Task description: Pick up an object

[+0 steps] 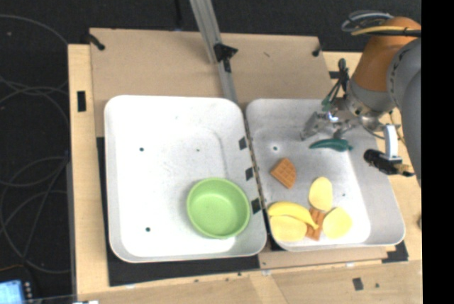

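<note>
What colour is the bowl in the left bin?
Light green bowl, seen clearly in the camera view.

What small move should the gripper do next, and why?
Probably lower the gripper a little onto the teal object. It hovers over the right bin just above that object, apart from the yellow pieces nearer the front.

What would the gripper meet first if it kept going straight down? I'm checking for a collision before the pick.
Probably the teal object just beneath the gripper, then the right bin floor; depth is unclear.
</note>
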Robot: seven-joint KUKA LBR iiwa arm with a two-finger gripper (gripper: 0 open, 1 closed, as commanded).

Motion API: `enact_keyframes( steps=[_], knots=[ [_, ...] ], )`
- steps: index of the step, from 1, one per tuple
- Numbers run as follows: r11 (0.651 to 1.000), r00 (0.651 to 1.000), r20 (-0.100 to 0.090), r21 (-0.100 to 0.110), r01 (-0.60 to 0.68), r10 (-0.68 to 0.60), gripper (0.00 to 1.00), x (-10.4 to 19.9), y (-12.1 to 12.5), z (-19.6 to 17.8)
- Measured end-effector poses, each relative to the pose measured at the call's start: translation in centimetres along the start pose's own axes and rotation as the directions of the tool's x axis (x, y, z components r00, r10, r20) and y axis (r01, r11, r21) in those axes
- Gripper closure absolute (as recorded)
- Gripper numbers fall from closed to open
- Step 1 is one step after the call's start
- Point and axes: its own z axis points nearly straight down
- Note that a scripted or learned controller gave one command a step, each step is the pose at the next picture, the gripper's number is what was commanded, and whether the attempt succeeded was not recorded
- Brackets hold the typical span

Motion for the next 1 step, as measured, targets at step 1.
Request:
enact_keyframes(
  steps=[1],
  knots=[
    [1.000, 1.000, 0.005, -0.008, 0.003, -0.003, 1.00, -0.17, 0.23, -1.61]
  ],
)
